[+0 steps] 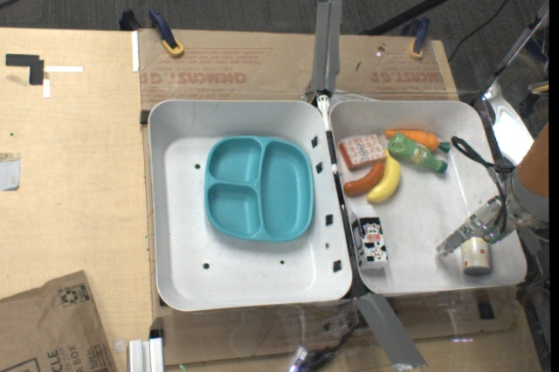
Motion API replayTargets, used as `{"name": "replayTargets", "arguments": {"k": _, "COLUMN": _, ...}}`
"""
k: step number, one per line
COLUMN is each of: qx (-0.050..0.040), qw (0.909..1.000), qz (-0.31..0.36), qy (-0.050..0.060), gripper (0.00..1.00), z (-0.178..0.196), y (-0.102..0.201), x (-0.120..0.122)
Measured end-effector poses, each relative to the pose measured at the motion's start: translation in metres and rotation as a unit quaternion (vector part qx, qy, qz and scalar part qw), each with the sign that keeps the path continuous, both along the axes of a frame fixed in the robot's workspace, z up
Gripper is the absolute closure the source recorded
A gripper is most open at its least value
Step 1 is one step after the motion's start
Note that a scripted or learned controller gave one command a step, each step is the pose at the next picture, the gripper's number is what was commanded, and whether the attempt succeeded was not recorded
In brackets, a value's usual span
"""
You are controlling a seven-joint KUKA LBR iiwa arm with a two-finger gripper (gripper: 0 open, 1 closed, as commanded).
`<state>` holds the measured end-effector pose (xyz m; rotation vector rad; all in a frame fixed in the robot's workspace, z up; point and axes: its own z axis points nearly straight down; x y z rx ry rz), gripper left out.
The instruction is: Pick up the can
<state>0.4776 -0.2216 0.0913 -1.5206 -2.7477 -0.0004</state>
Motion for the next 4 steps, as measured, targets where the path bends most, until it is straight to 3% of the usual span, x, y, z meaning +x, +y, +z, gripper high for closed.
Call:
{"name": "replayTargets", "arguments": {"k": 1, "qx": -0.0003, "qw": 0.9999, "qz": -0.017, "qy": -0.001, "gripper": 0.00, "z": 0.0003, "y": -0.0004, "x": 0.0001}}
{"name": "replayTargets", "arguments": {"k": 2, "qx": -0.0006, "qw": 0.9938, "qz": -0.111, "qy": -0.001, "gripper": 0.00, "z": 0.0005, "y": 0.0060, "x": 0.0004}}
{"name": "replayTargets", "arguments": {"k": 4, "qx": -0.0005, "qw": 0.9922, "qz": -0.125, "qy": -0.001, "gripper": 0.00, "z": 0.0006, "y": 0.0003, "x": 0.0004}}
